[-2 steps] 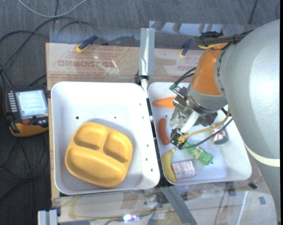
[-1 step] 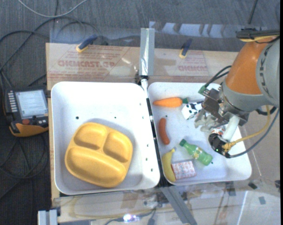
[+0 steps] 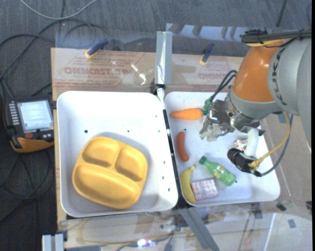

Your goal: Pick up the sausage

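The sausage (image 3: 183, 145), a small reddish-brown link, lies near the left wall of the right bin (image 3: 261, 192). My gripper (image 3: 213, 130) hangs over the middle of that bin, to the right of the sausage and a little above it, apart from it. Nothing shows between its fingers.
In the right bin lie an orange carrot (image 3: 186, 114) at the top left, a green bottle (image 3: 218, 171), a banana (image 3: 187, 184) and a small packet (image 3: 203, 189) at the front. A yellow divided plate (image 3: 110, 171) rests in the left bin (image 3: 73, 114).
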{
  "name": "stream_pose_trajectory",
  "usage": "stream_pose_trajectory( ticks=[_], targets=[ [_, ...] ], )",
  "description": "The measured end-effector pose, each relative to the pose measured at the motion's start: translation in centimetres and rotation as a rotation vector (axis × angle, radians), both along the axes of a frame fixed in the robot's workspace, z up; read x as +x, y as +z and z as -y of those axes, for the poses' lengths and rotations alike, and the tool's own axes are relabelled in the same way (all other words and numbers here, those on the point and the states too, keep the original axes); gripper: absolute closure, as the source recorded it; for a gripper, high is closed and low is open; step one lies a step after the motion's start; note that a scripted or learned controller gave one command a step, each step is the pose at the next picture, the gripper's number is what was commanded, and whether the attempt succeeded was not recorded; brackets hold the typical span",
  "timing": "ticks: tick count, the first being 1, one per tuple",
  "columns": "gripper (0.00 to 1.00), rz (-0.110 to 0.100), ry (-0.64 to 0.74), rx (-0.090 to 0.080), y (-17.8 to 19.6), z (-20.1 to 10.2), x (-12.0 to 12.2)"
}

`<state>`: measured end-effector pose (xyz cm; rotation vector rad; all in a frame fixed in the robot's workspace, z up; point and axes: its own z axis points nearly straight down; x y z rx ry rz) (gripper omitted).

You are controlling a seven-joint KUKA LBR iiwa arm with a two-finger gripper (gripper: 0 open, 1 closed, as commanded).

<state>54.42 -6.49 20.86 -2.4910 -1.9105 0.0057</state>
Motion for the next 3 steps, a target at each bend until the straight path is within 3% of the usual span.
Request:
stream_pose_trajectory(
  ticks=[1, 2, 3],
  targets=[
    [1.0, 0.001, 0.299, 0.002, -1.1, 7.0, -6.1],
    [1.0, 0.0, -0.081, 0.0, -1.5, 9.1, -6.1],
    [1.0, 0.002, -0.052, 0.001, -9.7, 5.7, -6.1]
  ],
)
